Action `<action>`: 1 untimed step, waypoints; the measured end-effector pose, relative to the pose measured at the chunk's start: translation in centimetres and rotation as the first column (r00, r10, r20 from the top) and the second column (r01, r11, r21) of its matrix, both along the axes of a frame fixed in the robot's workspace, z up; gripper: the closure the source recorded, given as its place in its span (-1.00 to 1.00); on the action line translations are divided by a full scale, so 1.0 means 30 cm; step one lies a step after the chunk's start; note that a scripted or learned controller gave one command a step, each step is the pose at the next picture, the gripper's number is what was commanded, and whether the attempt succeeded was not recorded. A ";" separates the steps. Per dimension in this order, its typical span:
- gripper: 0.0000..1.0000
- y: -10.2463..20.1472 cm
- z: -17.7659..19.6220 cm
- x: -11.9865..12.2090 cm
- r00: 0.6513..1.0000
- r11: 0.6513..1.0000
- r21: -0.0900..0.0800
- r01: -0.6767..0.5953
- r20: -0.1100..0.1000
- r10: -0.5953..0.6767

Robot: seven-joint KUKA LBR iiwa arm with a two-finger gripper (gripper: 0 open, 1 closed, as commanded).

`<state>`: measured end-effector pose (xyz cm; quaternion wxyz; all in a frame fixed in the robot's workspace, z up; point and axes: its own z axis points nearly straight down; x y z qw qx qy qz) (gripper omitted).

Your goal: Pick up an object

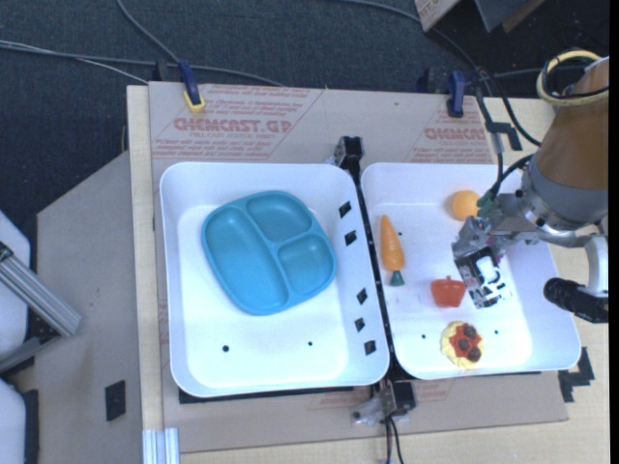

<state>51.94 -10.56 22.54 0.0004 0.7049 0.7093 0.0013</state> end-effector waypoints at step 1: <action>1.00 0.214 -0.004 0.039 1.000 1.000 0.001 -0.001 -0.002 0.001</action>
